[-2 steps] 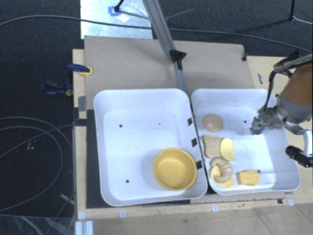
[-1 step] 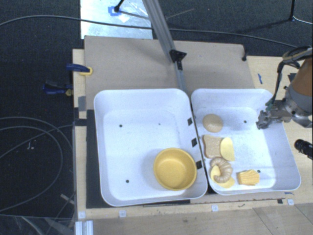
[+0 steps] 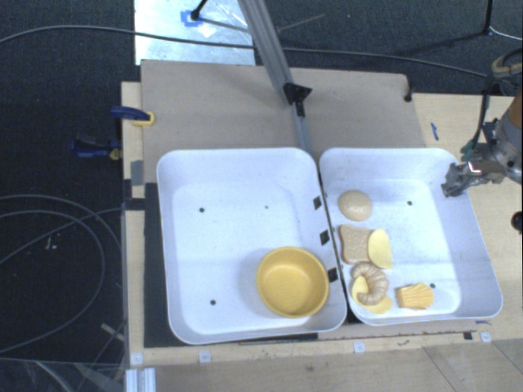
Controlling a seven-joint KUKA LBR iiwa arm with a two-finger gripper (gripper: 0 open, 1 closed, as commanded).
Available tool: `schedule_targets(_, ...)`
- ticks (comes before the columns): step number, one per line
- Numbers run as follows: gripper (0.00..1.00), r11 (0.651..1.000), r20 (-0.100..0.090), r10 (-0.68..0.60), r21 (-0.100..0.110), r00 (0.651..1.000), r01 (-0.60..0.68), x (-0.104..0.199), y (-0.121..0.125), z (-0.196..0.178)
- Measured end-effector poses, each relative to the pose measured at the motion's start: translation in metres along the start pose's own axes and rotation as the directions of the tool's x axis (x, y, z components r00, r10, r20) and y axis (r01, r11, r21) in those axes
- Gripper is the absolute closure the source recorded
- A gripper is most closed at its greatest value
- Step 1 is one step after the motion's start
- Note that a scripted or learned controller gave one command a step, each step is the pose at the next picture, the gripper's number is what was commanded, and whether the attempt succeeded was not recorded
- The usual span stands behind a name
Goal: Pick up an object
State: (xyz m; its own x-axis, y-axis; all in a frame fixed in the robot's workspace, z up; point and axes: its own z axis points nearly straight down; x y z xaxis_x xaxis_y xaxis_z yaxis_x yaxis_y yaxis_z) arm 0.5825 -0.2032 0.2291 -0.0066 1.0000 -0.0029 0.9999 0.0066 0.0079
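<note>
1. Presently at the right edge of the view: hand [image 3: 459,178], hanging over the right rim of the right bin [image 3: 458,243], well apart from every item inside. Too small and blurred to tell how far open; nothing seen between its tips.
2. Right bin, contents clustered against its left wall:
   - round bun [image 3: 355,205], pale, uppermost of the group, standing a little apart from the rest.
   - bread slice [image 3: 353,243], flat, just below the bun.
   - yellow chip [image 3: 380,249], oval, touching or overlapping the slice's right edge.
   - croissant [image 3: 372,281], curled, lying on a yellow piece near the front wall.
   - ridged wedge [image 3: 415,296], yellow-orange, just right of the croissant.
3. Left bin [image 3: 212,178]: yellow bowl [image 3: 292,280], upright, at the front right corner.
4. Handling, judged: likely toy food, light and stiff, smooth and somewhat slippery. Bun the easiest candidate, domed and clear on all sides; best taken across its widest middle. Flat slice and chip hard to pinch from above. Bowl: take by the rim, one tip inside.
5. Risk, judged: a rounded item squirting sideways under an off-centre close.
</note>
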Motion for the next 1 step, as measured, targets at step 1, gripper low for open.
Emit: schedule_targets(1,1.0,1.0,-0.002,-0.001,0.004,1.0,0.001,0.0,0.0012,-0.0119)
